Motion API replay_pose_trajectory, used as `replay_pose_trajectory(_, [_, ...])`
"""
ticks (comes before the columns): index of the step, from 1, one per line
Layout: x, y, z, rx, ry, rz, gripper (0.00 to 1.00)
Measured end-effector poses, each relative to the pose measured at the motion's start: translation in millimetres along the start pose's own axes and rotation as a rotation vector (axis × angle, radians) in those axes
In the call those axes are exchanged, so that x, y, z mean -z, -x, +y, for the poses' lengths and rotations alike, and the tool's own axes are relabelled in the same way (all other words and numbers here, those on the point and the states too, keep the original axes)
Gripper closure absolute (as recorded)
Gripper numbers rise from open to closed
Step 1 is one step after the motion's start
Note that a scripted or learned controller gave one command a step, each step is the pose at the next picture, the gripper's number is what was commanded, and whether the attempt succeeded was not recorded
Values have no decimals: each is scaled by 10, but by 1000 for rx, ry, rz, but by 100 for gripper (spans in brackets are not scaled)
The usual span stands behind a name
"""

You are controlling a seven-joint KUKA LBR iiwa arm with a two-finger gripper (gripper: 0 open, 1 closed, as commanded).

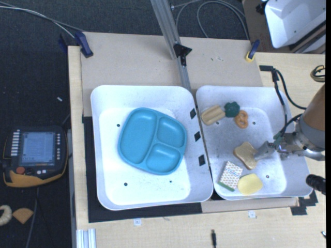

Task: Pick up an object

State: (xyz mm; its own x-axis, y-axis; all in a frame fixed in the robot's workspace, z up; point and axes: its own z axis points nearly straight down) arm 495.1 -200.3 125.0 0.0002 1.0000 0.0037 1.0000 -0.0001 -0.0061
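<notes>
Camera view, hand [265,150] blurred (fingers unclear), arm [315,120] cropped

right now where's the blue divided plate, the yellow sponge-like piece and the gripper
blue divided plate [152,140], camera view, on the ridge between its compartments
yellow piece [250,184], camera view, middle of its top face
gripper [265,150], camera view, at its fingertips beside the tan piece

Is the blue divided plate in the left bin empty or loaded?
Empty. The blue divided plate lies flat in the left bin, and all three compartments show bare blue.
</notes>
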Motion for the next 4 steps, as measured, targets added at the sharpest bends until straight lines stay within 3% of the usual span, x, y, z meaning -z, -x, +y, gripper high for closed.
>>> replay_pose_trajectory(1, [-374,-2,25,1,8,0,0])
replay_pose_trajectory(2, [-231,-4,52,1,17,-1,100])
replay_pose_trajectory(4, [750,-37,174,2,13,-6,100])
